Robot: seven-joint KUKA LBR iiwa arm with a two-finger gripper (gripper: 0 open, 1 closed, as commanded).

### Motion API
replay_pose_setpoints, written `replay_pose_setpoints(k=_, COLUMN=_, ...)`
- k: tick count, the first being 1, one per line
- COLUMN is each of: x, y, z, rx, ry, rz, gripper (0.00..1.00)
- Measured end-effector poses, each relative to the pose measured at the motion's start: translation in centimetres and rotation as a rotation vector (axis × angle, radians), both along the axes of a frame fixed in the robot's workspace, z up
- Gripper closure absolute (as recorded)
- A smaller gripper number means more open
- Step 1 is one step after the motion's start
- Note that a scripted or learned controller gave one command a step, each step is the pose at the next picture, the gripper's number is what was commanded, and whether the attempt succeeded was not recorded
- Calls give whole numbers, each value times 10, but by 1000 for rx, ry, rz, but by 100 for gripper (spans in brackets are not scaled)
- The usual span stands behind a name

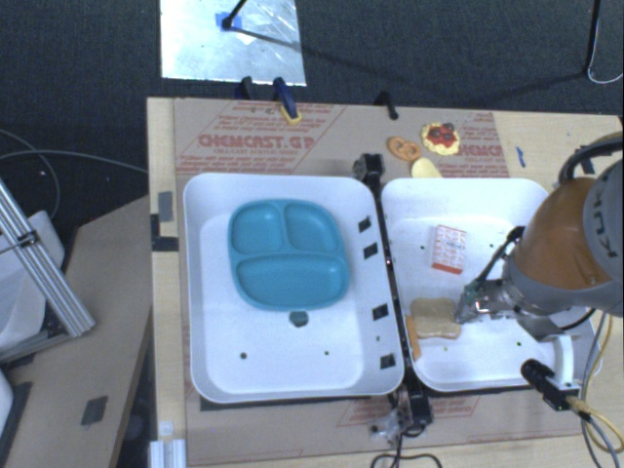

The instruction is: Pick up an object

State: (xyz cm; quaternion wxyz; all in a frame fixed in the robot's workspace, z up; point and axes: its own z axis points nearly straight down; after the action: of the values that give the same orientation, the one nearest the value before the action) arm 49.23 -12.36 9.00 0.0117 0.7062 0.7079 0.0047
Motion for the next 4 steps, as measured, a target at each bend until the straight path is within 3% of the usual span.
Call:
replay_pose_setpoints(k=1, x=71, y=84, z=101, rx=11, ry=6, rz=12, gripper=100)
replay_pose_setpoints(k=2, x=8, y=125, z=94, rx=13, ry=26, rz=5, gripper=100)
replay_pose_setpoints(k=3, x=19, y=191, z=159, rx=14, ry=15, rz=10, gripper=100)
replay_pose_setpoints(k=4, x=-7, y=263, z=123, rx=13, ry=25, rz=9, gripper=100)
